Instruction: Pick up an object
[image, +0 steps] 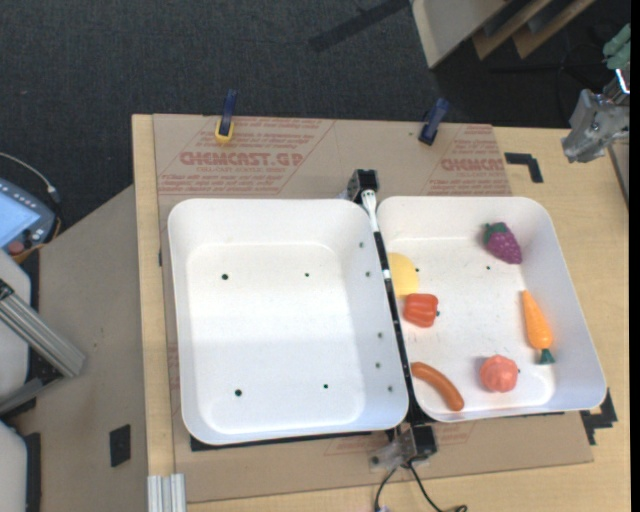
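Observation:
Several toy foods lie in the right bin (462, 268): a purple grape bunch (503, 243) at the back right, a yellow piece (401, 272) against the left wall, a red pepper (421, 309) just below it, an orange carrot (536, 321) along the right side, a reddish sausage (438, 385) at the front left, and a pink-red round fruit (499, 373) at the front. My gripper (596, 126) is a grey shape at the view's upper right edge, well behind and to the right of the right bin, away from every object.
The left bin (270, 320) sits beside the right one on a brown cardboard sheet (300, 150). Two blue clamps (228, 115) (434, 120) hold the sheet's back edge. A cable (400, 480) trails off the front.

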